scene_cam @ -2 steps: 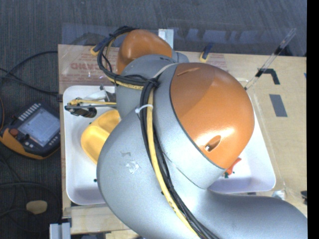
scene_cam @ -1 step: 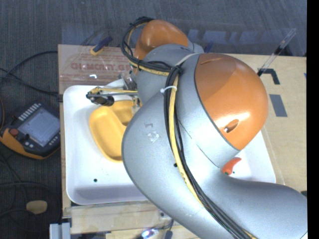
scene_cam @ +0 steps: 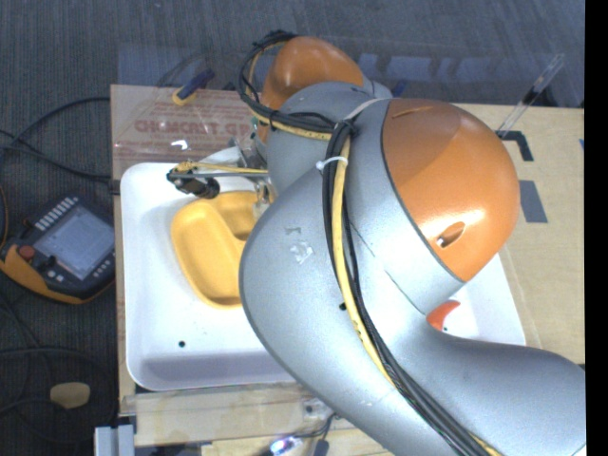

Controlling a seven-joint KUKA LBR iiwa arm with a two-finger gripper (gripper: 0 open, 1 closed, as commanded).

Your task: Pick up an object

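A large yellow, bowl-like plastic object (scene_cam: 211, 245) lies in the left white bin (scene_cam: 152, 340), towards its back and middle. My gripper (scene_cam: 256, 186) reaches down at the bin's back edge, right beside the yellow object's far right end, and my own wrist and arm cover most of it. Whether it touches the yellow object is hidden. A small orange-red thing (scene_cam: 442, 317) peeks out from under my arm in the right bin (scene_cam: 489, 323).
My grey and orange arm (scene_cam: 399, 255) spans the right bin and the left bin's right side. A brown cardboard sheet (scene_cam: 161, 126) lies behind the left bin, with a clamp (scene_cam: 193, 84) on its edge. A teach pendant (scene_cam: 62, 250) sits on the floor at left.
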